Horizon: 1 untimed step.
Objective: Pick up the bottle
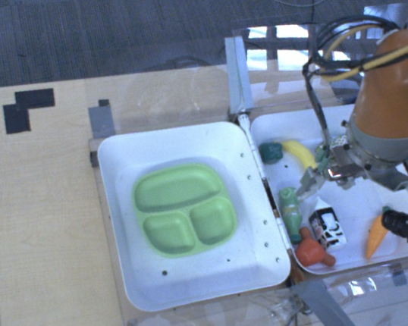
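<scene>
— Over the right bin [356, 253], what was seen of the arm?

— The grey arm [402, 104] with its orange band was seen reaching in from the right, and the gripper [308, 182] was held low above the bin's left half. Whether it was spread or closed could not be told, and nothing could be made out in its hold.

— And where was the bottle found?

— The green bottle [291, 212] was found lying along the left wall of that bin, just below and left of the gripper. Whether it was touched could not be told.

— What else was noted?

— A banana [299, 154] and a dark green piece [270, 152] were noted above it, a red toy [311, 251] and a black and white box [328, 228] below, and a carrot [374, 237] further right. A green tray [184, 209] with 3 compartments was seen in the left bin [139, 284].
</scene>
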{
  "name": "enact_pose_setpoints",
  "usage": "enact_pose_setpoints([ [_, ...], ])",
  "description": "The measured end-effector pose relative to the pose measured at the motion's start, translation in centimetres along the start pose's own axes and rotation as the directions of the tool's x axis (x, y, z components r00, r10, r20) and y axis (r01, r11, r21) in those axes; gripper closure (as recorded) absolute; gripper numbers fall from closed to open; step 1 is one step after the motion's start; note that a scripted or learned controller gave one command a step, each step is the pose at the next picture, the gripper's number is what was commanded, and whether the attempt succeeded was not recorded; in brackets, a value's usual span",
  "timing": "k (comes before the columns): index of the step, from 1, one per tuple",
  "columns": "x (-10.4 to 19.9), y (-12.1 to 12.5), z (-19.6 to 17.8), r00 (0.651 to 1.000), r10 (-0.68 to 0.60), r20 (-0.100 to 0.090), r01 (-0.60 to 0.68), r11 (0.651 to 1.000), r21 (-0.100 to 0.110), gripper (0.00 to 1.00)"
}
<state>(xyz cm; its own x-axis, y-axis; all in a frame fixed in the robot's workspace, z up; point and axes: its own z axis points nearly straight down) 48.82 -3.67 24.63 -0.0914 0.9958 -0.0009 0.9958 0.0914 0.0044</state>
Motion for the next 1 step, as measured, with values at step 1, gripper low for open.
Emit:
enact_pose_setpoints([
  [1, 5.76, 0.61, 6.25, 0.999, -0.046, -0.001, 0.046, 0.999, 0.003, 0.00],
])
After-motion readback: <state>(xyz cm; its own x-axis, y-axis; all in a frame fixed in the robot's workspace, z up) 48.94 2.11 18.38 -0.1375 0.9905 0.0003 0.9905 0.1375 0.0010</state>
